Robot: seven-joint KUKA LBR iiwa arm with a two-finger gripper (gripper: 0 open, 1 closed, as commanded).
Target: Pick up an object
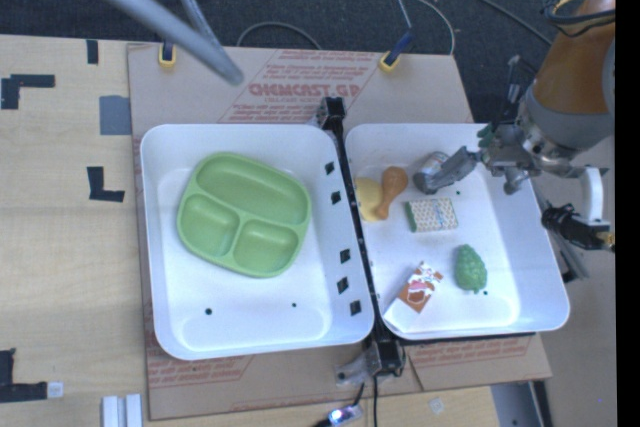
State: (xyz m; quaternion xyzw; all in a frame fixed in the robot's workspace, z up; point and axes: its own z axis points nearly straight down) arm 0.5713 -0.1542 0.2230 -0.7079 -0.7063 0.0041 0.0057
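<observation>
Hand (432, 173), grey metal, reaches in from the right on the grey arm and sits low over the upper-middle of the right shallow white bin (530, 255). Whether it is wide, narrow or holding anything: cannot tell, the tip reads as one blurred grey lump.

Landmark for all positions: the small pale speckled rectangular block (432, 214), lying flat in the right bin.

- Hand tip: directly above the block in the view, very near it, apparently not touching.
- Orange-tan drumstick-shaped toy (394, 183): up-left of the block, just beside the hand tip on its left. Long axis runs roughly up-right to down-left.
- Yellow rounded toy (371, 200): left of the block, touching the drumstick's lower end, close to the black divider (345, 205) between bins.
- Green bumpy rounded toy (470, 268): down-right of the block, apart from it.
- Red-and-white small packet-like toy (421, 287): below the block, apart.
- Green three-compartment plastic plate (243, 214): well left of the block, in the left white bin (170, 315).

Judgement: the nearest candidates are the block, a short way below the hand, and the drumstick, to its left. No object is visibly lifted; pick not yet made.
</observation>
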